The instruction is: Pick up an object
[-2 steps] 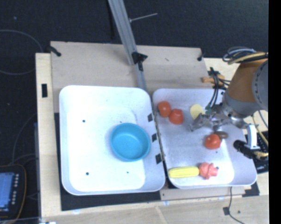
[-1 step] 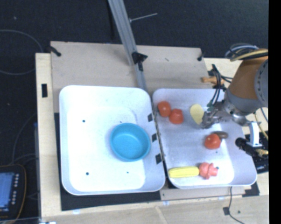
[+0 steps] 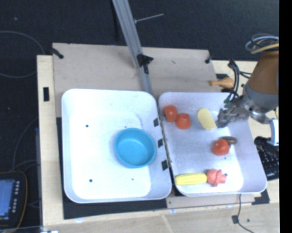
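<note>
Claw just beside yellow piece

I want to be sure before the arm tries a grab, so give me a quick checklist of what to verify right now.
1. Gripper over the right bin: ok.
2. A target close by: ok, the pale yellow piece lies just beside the gripper.
3. Target free of neighbours: ok, the two red balls sit apart from it.
4. Fingers open and straddling it: cannot tell.
5. Anything already held: cannot tell.
6. Blue bowl out of the way: ok, in the left bin.
</note>
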{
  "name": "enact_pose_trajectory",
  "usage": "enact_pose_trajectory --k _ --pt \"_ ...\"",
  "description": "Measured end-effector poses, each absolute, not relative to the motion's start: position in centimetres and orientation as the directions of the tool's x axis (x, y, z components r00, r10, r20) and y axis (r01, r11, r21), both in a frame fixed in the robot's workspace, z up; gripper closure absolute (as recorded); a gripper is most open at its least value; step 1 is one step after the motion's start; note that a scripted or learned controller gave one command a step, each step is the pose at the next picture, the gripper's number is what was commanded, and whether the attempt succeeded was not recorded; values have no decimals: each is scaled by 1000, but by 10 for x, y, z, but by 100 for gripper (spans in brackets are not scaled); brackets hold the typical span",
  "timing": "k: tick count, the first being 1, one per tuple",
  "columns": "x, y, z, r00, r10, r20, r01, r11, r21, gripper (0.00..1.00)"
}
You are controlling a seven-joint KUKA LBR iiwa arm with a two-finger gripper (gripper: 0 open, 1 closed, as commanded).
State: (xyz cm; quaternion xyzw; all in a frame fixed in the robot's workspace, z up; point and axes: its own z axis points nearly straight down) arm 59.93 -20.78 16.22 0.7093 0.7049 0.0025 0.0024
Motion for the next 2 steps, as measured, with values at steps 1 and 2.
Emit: enact_pose_trajectory --k 1,2 --pt "605 -215 227 -1 1000 0 1000 1 7 100" --pt "606 -216 228 -5 1000 -2 1000 5 5 100"
